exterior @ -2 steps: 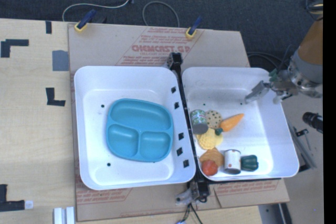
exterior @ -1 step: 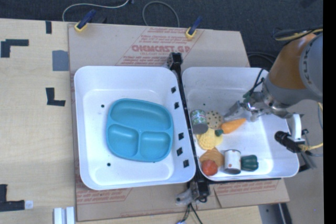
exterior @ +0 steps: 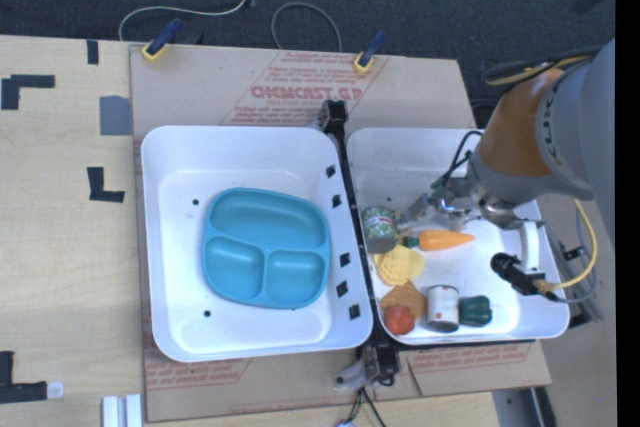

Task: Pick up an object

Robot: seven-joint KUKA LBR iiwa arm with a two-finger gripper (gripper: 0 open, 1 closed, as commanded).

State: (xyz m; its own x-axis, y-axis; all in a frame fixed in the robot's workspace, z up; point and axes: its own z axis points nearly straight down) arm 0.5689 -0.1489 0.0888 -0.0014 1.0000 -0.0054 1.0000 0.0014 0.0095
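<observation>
Where the right bin comes nearest the camera, a red tomato-like piece sits beside a small tin can and a dark green piece, with a tan wedge just behind the red one. Farther back lie a yellow ridged piece and an orange carrot, then a greenish can near the divider. Just behind the carrot, the gripper hangs low over the bin; how far it is open cannot be told, and nothing visible sits in it. To the left, a blue sectioned tray lies in the left bin on the counter.
</observation>
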